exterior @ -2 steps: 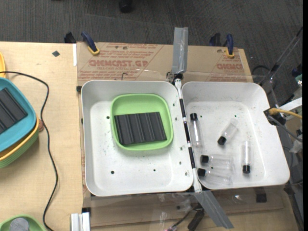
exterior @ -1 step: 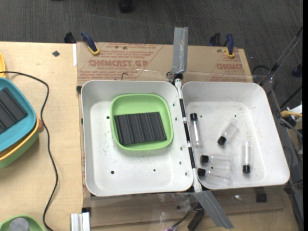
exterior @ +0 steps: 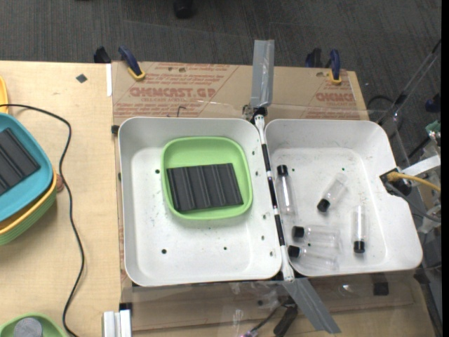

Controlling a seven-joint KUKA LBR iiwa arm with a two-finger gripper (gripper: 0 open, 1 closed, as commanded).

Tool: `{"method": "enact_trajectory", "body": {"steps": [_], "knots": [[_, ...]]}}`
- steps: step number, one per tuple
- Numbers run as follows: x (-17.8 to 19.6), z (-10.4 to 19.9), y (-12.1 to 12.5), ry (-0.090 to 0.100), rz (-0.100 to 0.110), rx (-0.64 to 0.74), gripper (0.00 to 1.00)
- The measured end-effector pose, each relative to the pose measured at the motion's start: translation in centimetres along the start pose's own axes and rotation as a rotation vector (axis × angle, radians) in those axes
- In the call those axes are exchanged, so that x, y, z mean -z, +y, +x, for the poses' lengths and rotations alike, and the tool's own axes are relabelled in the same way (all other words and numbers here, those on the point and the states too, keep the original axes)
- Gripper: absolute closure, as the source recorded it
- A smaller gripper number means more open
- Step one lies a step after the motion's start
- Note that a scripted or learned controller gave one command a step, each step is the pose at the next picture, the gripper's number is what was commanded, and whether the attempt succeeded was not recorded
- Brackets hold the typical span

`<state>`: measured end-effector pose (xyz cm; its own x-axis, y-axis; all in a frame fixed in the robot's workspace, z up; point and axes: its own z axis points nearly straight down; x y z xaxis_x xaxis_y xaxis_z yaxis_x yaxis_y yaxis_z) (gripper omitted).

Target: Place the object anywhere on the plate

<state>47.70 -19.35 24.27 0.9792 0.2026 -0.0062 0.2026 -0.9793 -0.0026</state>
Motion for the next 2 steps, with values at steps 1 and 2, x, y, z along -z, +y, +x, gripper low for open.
{"method": "enact_trajectory", "body": {"steps": [1,2], "knots": [[0.2,-0.6,2.8,0.001,-0.001,-0.006,0.0],[2.7,-0.6,2.8,0.002,-0.002,0.0,0.0]]}}
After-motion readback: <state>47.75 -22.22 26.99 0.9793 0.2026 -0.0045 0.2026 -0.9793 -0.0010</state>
